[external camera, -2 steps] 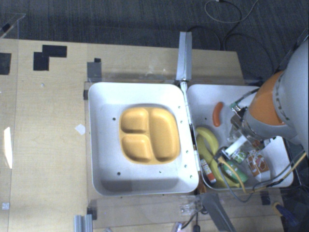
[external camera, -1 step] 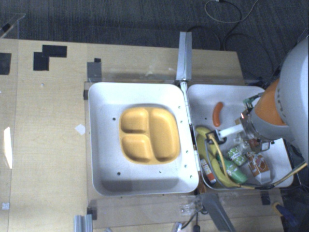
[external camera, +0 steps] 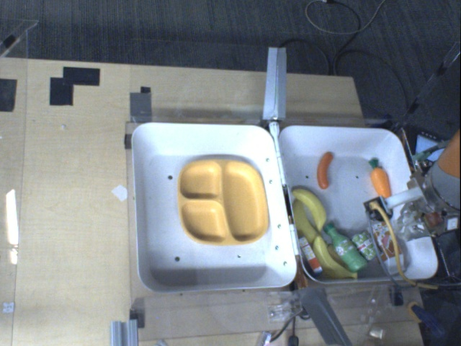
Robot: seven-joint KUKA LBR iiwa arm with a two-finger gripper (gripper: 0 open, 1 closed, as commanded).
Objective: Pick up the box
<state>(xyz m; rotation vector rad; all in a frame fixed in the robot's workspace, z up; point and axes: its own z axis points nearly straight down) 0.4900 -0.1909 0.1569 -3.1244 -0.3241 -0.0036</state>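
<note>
The box point(external camera: 382, 240) is a small printed carton with dark edges. It lies in the front right part of the right bin point(external camera: 346, 146), next to a green bottle. My gripper point(external camera: 412, 216) reaches in over the bin's right rim, just right of and slightly above the box. Glare and clutter blur the gripper's tip, so I cannot tell whether it touches the box. The arm's orange band point(external camera: 452, 156) is at the view's right edge.
The right bin also holds a sausage point(external camera: 325, 170), a carrot point(external camera: 380, 180), bananas point(external camera: 314, 225) and a green bottle point(external camera: 344, 246) crowded against the box. The left bin point(external camera: 155, 193) holds a yellow divided plate point(external camera: 222, 199). A metal post point(external camera: 275, 85) stands between the bins at the back.
</note>
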